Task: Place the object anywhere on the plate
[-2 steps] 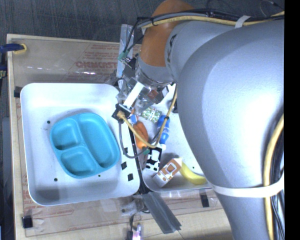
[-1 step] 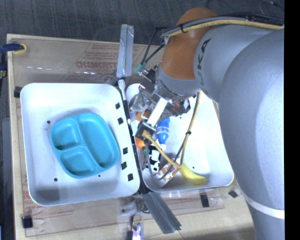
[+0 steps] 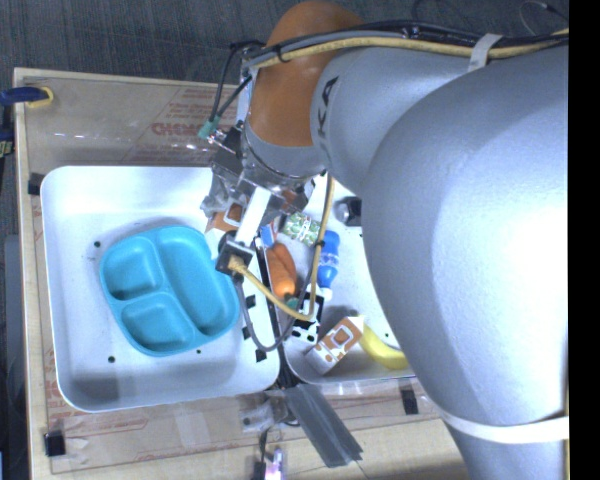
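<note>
Looking down on the bench [image 3: 130, 118], the one camera view shows two white bins side by side. A blue plate [image 3: 165, 288] with three hollows lies in the left bin [image 3: 65, 208], and nothing lies on it. The things to choose from are in the right bin [image 3: 300, 368]: an orange thing [image 3: 283, 268] like a carrot, a small blue thing [image 3: 328, 258] just beside it, a brown and white box [image 3: 338, 340] and a yellow banana [image 3: 380, 348] nearer the front. So the object of the task is, in my judgement, not yet on the plate.

The grey arm [image 3: 460, 218] covers most of the right bin. The claw [image 3: 230, 203] hangs over the line where the two bins meet, near the far corner of the plate. I cannot tell whether it is open or closed, and I see no object in it.

Several things could go wrong from here. The things lie close together, so the claw may push one aside or catch two at once. The carrot-like thing looks round and smooth, so it may slip out. The wall between the bins may also knock a low-carried object down before it reaches the plate.
</note>
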Controlling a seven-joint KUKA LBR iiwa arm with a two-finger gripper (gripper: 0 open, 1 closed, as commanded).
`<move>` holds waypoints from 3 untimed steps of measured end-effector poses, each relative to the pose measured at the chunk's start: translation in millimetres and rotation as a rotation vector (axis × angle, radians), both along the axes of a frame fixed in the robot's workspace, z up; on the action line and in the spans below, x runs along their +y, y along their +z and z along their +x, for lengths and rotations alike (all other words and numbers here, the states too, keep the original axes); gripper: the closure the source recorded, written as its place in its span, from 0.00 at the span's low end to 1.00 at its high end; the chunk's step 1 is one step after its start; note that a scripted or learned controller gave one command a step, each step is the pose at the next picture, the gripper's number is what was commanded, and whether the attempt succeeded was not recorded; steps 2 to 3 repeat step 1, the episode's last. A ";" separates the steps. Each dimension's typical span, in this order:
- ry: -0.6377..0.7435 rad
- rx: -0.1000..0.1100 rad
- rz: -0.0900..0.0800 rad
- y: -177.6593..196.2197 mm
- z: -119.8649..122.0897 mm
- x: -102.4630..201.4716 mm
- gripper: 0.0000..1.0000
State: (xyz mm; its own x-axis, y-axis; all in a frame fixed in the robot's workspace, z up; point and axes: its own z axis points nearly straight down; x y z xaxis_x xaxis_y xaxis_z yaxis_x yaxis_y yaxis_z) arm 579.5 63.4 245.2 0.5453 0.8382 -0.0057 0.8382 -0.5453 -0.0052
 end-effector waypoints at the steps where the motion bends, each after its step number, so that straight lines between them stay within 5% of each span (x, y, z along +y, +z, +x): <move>1: 0.300 0.002 0.002 -57.3 -43.1 32.2 1.00; 3: 0.300 0.002 0.002 -57.3 -43.1 32.2 1.00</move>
